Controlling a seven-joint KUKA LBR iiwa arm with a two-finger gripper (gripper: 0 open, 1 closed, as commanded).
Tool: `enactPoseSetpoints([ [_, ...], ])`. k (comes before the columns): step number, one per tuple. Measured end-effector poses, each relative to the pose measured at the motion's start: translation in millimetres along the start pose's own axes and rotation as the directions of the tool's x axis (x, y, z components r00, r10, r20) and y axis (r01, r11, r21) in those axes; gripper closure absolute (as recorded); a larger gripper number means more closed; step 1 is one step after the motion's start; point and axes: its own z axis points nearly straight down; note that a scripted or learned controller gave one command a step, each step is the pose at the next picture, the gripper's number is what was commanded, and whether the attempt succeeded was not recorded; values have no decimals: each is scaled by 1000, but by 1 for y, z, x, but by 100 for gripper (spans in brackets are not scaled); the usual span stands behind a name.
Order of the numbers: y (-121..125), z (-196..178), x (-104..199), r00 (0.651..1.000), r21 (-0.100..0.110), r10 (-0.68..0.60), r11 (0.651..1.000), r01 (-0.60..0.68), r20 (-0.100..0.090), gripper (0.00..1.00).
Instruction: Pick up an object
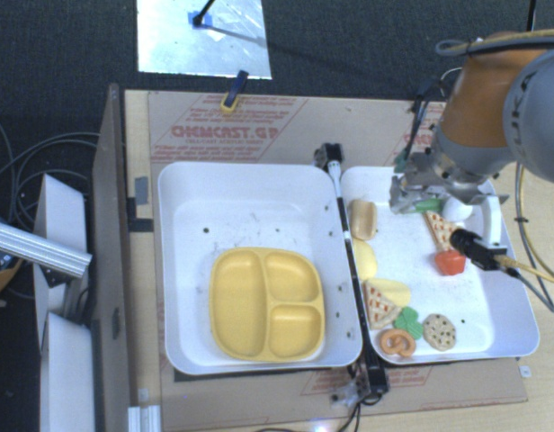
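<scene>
**Toy food pieces (381, 302) lie in the right-hand bin, claw low over its far end**

The claw (410, 198) sits under the grey wrist and orange band, low over the far end of the white bin (515, 318) on the view's right. Whether it is open or closed cannot be told from this angle, and no piece shows in its grasp.

Just beside the claw, toward the near right, lies an orange striped slice (438, 229). A red chunk (450, 262) sits a little nearer the camera. To the claw's left, a tan bun-shaped piece (362, 219) rests against the wall between the two bins. A pale yellow rounded piece (365, 259) lies just below it along the same wall.

Farther from the claw, toward the near edge of this bin, a pizza-like wedge (379, 308) touches a pale yellow wedge (397, 290). Close by are a green piece (408, 320), a pretzel (396, 342) and a speckled cookie (439, 331), grouped near the front wall.

The left-hand bin (183, 241) holds a yellow divided plate (268, 306) with three compartments, set toward its near side. Both bins stand side by side on the brown worktop (277, 124), which carries red printed lettering. A small yellow and blue clip (233, 93) lies at the worktop's far edge.
</scene>
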Motion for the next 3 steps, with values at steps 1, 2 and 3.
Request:
enactPoseSetpoints([
  [1,17,-1,-57,1000,-5,10,1000,-10,5,100],
  [2,16,-1,-54,1000,-3,6,1000,-6,4,0],
  [3,6,9,-110,1000,-3,11,1000,-11,5,0],
])
